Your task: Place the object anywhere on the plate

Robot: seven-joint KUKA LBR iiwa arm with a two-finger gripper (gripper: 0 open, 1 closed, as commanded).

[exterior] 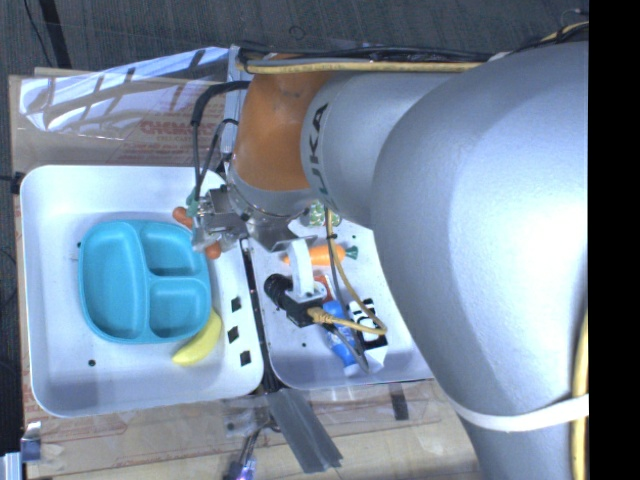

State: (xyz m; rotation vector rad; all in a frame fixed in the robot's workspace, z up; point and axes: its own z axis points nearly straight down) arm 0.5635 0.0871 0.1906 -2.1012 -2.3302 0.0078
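A blue divided plate [140, 280] lies in the left bin [50, 368]. My gripper [207, 226] hangs over the plate's upper right corner, close to the wall between the bins. Small orange bits [184, 213] show at either side of the gripper head; I cannot tell whether they belong to an object in it. A yellow banana [202, 342] lies against the plate's lower right edge. An orange carrot-like piece [322, 254] lies in the right bin, partly under the wrist.
A blue and white object [343, 349] lies near the front of the right bin [300, 368]. The arm's large grey body covers most of the right bin. A cardboard sheet [110, 118] sits behind the left bin.
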